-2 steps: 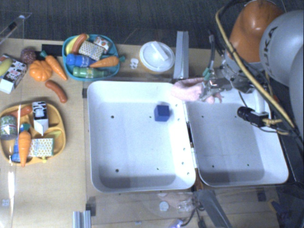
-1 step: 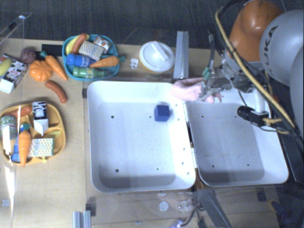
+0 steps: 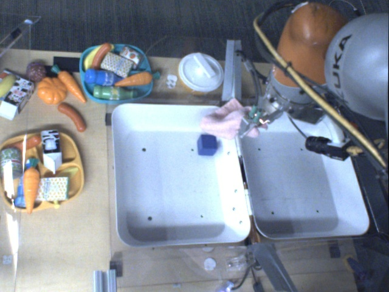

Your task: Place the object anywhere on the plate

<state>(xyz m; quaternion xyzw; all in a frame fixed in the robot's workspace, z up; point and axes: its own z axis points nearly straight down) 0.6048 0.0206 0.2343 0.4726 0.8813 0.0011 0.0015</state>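
Small blue cube-shaped block (image 3: 208, 145) is sitting in the left shallow white plastic bin (image 3: 158, 218), near that bin's far right corner. Crumpled pink cloth (image 3: 223, 119) is lying just beyond the block, draping over the far right corner of the left bin and reaching toward the divide between bins. The claw (image 3: 255, 119) is hanging at the cloth's right end, over the far left corner of the right shallow white plastic bin (image 3: 316, 218); block is lying to the claw's left and a bit nearer the camera, apart from it, cloth in between. Can't tell how far the claw is spread or whether it is pinching the cloth, too small and cluttered there. Grey arm (image 3: 358, 59) with orange band is coming in from the right; black letters "KUKA" are reading on the grey shell. Round white lidded tub (image 3: 201, 72) is standing on the table past the left bin's far edge. Blue bowl of toy food (image 3: 117, 73) is sitting near the table's far left; yellow tray of toy food (image 3: 41, 170) is at the left edge. Labels on the toy packs are unreadable.
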